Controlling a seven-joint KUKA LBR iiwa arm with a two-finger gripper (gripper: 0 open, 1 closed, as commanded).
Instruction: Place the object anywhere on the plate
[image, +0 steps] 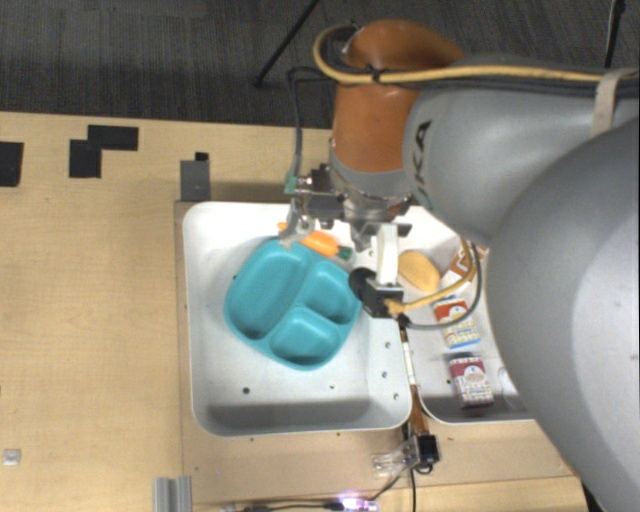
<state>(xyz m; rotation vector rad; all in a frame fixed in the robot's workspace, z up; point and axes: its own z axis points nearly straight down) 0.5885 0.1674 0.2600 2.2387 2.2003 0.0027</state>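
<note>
gripper (322, 232) low at far rim of teal plate (290, 305) in left bin (210, 400) | orange object (320, 242) just under it, touching plate edge | grip state: cannot tell | right bin (440, 405): yellow item (419, 270), small boxes (470, 380) | progress: looks near done, release and retreat left

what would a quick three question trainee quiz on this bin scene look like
1. True or false: the teal three-compartment plastic plate lies in the left white bin.
2. The small orange object sits at which edge of the plate? A far edge, B near edge, C left edge
3. Fill in: the yellow rounded item lies in the ____ bin.

Key: 1 true; 2 A; 3 right
</note>
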